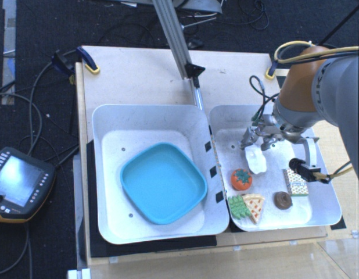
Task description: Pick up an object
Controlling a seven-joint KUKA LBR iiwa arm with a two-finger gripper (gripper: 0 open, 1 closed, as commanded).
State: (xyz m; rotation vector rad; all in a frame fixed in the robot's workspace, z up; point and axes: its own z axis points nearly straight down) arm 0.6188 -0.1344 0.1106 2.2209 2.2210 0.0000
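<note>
Camera view looked down on two white bins side by side. The left bin (110, 127) held one blue tray (162, 182), lying flat at lower centre of the frame, probably there as a drop spot. The right bin (226, 124) held the pickable pieces, gathered toward its lower half, presumably so the arm, coming in from the right of the frame, could reach each from above.

The gripper (256, 144) hung over the upper middle of the right bin, pointing down. A white object (256, 161) lay directly under its tip, touching or very nearly so; whether the gripper was clenched on it or released could not be told, so no grasp can be claimed. This white piece seemed the likely target, with the pick not yet shown as done.

Counted in the right bin: one white object, one red tomato-like toy (241, 179) just left of it, one pizza slice (253, 207) with a green leafy piece (238, 207) touching its left side, one brown round piece (283, 200), and one patterned block (297, 185) at right.
</note>
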